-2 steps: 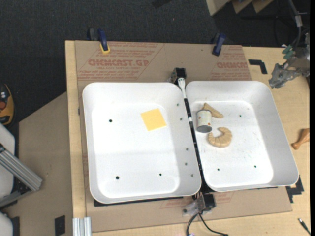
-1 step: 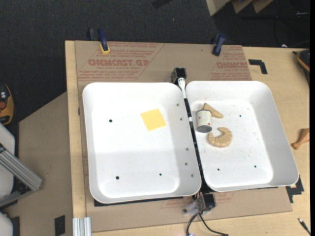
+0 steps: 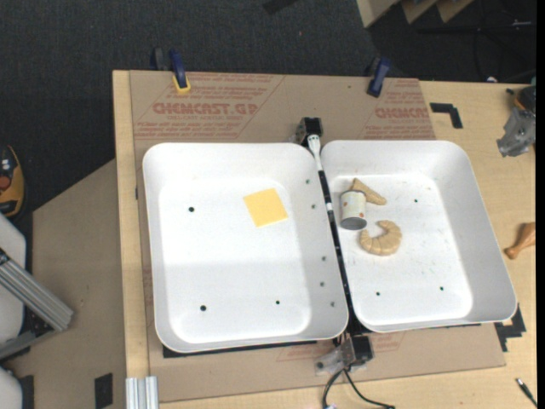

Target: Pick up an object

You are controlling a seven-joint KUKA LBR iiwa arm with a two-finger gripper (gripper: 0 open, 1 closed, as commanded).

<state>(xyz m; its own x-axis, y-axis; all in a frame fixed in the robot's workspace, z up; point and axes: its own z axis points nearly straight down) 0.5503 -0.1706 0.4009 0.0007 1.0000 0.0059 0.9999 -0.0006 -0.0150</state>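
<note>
A flat yellow square (image 3: 265,206) lies in the left bin (image 3: 183,262), slightly above its middle. In the right bin (image 3: 451,254), close to the divider between the bins, there are three things. A small grey-and-white cylinder (image 3: 352,210) lies on its side. A tan curved croissant-shaped piece (image 3: 381,239) sits just below and right of the cylinder. A smaller tan piece (image 3: 369,192) touches the cylinder's upper right.
Both bins rest on a brown board (image 3: 255,100) held by blue clamps (image 3: 178,68) at the back. A grey metal part (image 3: 516,133) and a small orange-brown piece (image 3: 519,244) sit at the right edge, outside the bins. Dark floor surrounds the bench.
</note>
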